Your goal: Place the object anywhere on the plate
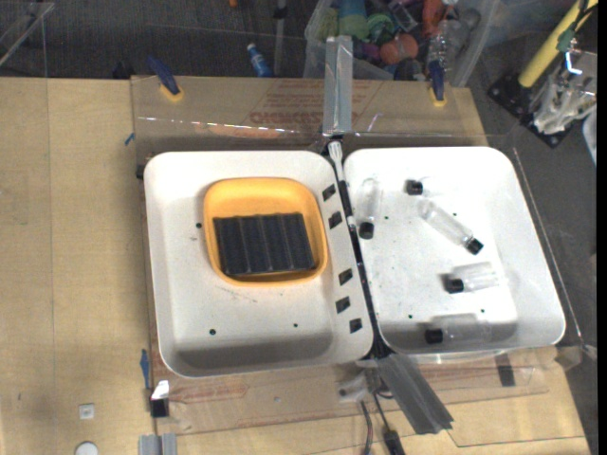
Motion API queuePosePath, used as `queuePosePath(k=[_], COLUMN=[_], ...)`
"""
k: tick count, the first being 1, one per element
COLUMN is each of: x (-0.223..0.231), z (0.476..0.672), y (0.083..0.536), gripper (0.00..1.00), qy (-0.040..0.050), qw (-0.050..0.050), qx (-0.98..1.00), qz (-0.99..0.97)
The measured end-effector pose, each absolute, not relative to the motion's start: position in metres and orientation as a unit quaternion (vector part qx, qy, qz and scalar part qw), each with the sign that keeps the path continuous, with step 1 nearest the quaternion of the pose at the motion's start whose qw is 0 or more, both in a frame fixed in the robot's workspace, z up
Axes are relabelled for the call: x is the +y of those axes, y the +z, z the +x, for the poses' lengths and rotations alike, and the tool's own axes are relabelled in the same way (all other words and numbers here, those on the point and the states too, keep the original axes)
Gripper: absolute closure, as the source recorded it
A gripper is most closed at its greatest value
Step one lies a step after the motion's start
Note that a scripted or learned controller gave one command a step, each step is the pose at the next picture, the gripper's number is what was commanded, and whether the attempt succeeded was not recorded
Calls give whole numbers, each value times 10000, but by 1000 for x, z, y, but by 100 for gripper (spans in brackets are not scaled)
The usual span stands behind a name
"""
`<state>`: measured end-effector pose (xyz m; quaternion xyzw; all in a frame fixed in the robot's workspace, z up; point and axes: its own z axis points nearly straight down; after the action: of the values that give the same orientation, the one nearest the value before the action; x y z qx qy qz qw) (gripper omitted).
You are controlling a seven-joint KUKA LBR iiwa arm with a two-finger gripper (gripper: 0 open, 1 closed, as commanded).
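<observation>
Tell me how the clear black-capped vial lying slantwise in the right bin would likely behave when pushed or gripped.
The clear vial lies on its side and looks cylindrical, so a push across its length would probably roll it. Its see-through wall suggests smooth plastic or glass, likely slippery between jaws. It seems small beside the orange plate, so probably light.

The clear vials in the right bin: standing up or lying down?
Lying down. The long clear vial lies slanted on the right bin floor, black cap toward the lower right; the shorter vial lies flat too.

Ridged black object (263,244) covers plate (220,200) centre; rim bare.
</observation>
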<state>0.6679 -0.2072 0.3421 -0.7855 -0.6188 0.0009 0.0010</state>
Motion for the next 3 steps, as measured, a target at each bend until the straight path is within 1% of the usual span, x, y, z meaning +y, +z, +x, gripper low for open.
queuePosePath(k=[1,2,3], x=[-213,-215,-220], z=[668,668,668], y=[342,357,359], gripper=[100,100,100], qy=[5,-9,-7], qw=[3,-24,-27], qx=[-6540,-7137,-7308], qz=[-7565,-7005,-6826])
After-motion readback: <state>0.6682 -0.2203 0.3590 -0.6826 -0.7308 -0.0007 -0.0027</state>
